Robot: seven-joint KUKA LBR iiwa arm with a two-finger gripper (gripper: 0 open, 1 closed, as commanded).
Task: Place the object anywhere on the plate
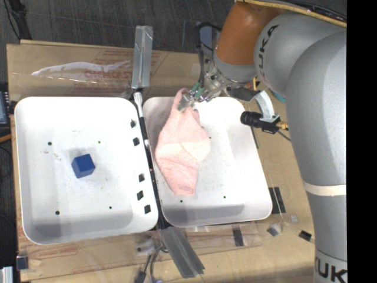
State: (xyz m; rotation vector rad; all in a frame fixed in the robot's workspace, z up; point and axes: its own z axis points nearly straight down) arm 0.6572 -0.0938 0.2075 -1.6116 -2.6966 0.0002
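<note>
The pink cloth [179,149] is pinched at its top corner by the fingers [191,99], hanging over the right bin [247,208]; placement remains undone.

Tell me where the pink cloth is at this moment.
In the camera view, the pink cloth hangs over the right bin, near its left wall, its top corner pinched in the tool.

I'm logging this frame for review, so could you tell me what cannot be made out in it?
- Gripper, camera view: small and partly buried in the top of the pink cloth; whether its fingers pinch the cloth cannot be told.
- Right bin floor beneath the cloth: hidden by the cloth.
- Plate: nothing recognisable as one can be made out.
- Blue cube in the left bin: too small for surface detail.
</note>
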